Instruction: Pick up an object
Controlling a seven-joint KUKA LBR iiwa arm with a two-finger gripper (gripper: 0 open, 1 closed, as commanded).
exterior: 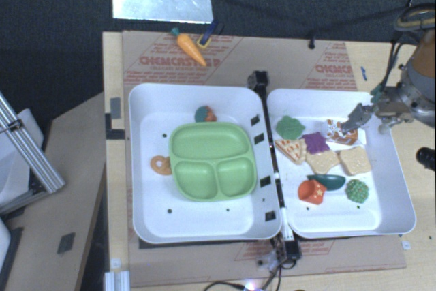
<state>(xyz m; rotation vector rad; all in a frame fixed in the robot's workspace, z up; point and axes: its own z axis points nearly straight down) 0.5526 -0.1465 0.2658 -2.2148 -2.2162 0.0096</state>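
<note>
Gripper (355, 120) hangs over the right bin (392, 167), near its upper right corner, and whether its fingers are spread or closed I cannot tell. Nearest toy food is the brown-and-white pretzel-like piece (339, 132), just down-left of the tip. Two toast slices (338, 161) lie below that, the purple piece (315, 142) further left.

Toys (320, 163) crowd right bin (395, 215) middle; front strip bare

I see the gripper (355, 120) low, pointing left, with the grey wrist (409, 100) trailing to its right.
</note>
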